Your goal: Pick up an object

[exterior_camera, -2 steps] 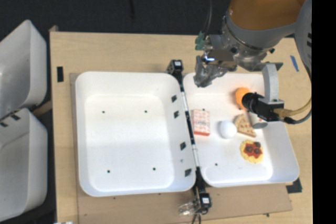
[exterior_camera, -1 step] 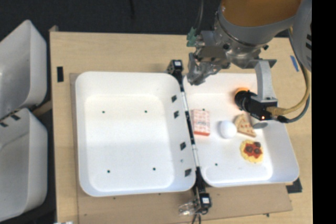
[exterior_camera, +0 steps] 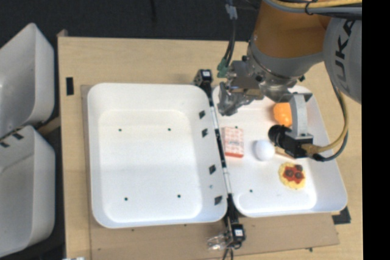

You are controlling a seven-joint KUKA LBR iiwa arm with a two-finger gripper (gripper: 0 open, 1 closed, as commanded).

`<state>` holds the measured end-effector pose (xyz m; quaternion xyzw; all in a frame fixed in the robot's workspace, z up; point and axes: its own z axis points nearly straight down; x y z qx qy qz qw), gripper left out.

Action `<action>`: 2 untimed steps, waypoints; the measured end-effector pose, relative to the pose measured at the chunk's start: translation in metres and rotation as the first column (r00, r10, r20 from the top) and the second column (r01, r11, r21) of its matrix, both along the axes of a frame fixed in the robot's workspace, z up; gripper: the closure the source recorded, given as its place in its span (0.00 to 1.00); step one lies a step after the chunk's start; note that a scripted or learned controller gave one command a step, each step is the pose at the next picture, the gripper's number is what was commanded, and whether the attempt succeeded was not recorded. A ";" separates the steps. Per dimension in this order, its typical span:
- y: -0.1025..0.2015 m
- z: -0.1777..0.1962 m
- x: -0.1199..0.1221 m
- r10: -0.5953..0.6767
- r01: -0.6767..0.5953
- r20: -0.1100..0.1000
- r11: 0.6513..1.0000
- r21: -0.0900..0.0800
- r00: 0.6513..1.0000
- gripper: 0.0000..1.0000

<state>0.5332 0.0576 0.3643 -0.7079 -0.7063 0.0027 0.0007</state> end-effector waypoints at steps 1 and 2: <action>0.015 0.077 -0.023 0.008 -0.008 0.013 1.000 0.004 1.000 1.00; 0.015 0.086 -0.021 0.005 -0.005 0.008 1.000 0.002 1.000 1.00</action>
